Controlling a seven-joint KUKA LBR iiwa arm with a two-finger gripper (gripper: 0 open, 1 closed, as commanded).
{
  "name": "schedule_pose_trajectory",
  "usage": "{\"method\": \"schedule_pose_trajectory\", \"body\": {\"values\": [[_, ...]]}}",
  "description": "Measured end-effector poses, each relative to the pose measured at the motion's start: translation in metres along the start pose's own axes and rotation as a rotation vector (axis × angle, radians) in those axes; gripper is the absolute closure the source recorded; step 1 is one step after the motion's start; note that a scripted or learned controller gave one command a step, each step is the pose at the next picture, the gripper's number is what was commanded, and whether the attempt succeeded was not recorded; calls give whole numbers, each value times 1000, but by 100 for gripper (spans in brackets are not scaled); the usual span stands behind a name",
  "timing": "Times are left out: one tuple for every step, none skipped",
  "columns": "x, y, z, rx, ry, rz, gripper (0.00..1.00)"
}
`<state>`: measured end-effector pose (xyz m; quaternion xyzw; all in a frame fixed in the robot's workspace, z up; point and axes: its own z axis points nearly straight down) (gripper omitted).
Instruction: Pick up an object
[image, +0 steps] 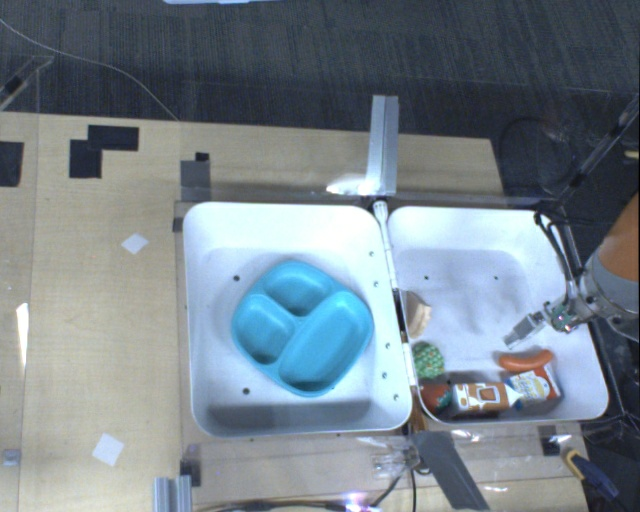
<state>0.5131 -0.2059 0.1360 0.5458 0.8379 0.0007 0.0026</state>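
Nearest the camera, at the right bin's near edge: a juice box (487, 397) lying flat in a row with an orange pouch (534, 385) just to its right. Then by size. Wooden table (90, 330) carries two white bins side by side. Left bin (210, 300) holds a blue sectioned plate (302, 327), three compartments, sitting about centre. Right bin (470, 250) has its things crowded along the near side; far half bare. Grey arm (612, 280) enters from the right, orange band at the frame edge. Claw (545, 322) hangs low over the right bin's right side, just above an orange-red sausage (526, 358); nothing seen between the fingers, and how far they are spread I cannot tell. Tan piece (418, 318) leans by the divider wall. Green ball (428, 357) lies just below it, near the juice box's left end.
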Motion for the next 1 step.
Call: {"method": "schedule_pose_trajectory", "body": {"values": [[24,-17,43,1,2,72,0]]}}
